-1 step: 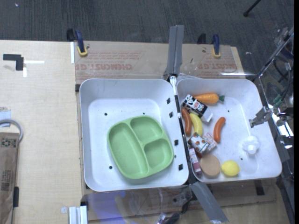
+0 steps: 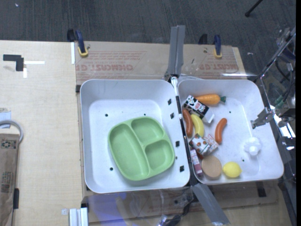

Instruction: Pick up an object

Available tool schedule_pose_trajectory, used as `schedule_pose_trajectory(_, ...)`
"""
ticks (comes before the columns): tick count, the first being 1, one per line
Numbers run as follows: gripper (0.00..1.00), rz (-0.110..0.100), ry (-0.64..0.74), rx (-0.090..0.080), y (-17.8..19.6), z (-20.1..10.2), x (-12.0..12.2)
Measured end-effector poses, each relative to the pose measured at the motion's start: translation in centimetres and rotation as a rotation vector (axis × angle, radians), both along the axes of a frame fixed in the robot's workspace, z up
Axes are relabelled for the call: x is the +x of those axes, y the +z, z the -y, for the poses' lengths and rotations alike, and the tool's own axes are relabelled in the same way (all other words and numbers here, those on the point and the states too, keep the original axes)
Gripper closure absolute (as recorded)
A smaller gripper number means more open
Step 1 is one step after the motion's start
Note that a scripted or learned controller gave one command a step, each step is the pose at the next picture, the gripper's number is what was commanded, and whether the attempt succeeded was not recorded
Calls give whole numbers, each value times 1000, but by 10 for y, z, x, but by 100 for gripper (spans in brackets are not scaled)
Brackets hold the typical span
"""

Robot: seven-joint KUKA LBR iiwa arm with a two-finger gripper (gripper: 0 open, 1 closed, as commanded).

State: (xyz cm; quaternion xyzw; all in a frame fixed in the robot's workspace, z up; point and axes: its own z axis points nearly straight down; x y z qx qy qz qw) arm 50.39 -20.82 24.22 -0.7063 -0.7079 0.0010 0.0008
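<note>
Lying in right bin: toy carrot, long way across, green tip pointing right
Also in right bin: milk carton, banana, two sausages, small box, round brown piece, lemon, white cap
Left bin: green divided plate, three sections
Gripper: at right bin's right edge, holding nothing; cannot tell how wide
</note>
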Motion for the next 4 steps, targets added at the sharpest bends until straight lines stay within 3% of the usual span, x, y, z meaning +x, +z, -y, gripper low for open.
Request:
schedule_pose_trajectory(1,0,0,101,1,-100,-37,39)
schedule_pose_trajectory(2,0,8,166,-2,-146,-79,46)
schedule_pose_trajectory(3,100,12,164,1,-135,-80,47)
schedule_pose_trajectory(4,0,10,165,2,-136,-81,47)
